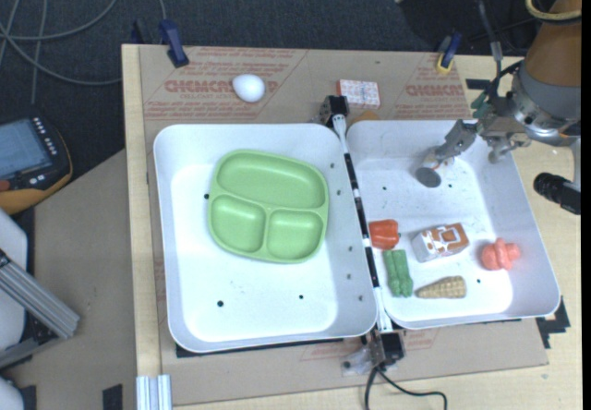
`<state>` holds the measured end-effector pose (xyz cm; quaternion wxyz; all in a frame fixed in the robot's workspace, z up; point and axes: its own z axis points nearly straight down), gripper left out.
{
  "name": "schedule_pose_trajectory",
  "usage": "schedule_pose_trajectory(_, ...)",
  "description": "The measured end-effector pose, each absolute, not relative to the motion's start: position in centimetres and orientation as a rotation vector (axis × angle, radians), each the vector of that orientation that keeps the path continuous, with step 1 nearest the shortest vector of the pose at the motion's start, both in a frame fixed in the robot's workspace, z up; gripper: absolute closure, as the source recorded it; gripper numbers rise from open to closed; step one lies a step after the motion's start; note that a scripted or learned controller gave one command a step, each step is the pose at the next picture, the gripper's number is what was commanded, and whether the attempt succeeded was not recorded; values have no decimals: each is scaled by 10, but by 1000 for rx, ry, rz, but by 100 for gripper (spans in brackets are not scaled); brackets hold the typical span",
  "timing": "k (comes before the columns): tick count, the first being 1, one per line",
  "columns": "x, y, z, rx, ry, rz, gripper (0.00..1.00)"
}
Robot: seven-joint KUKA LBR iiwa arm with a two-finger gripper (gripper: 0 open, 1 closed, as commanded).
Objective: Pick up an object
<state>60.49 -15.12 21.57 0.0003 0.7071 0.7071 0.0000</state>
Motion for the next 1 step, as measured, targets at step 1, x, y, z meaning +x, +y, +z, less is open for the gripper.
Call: schedule_pose_trajectory(1, 652, -141, 84, 2221, 2224, -1, 0)
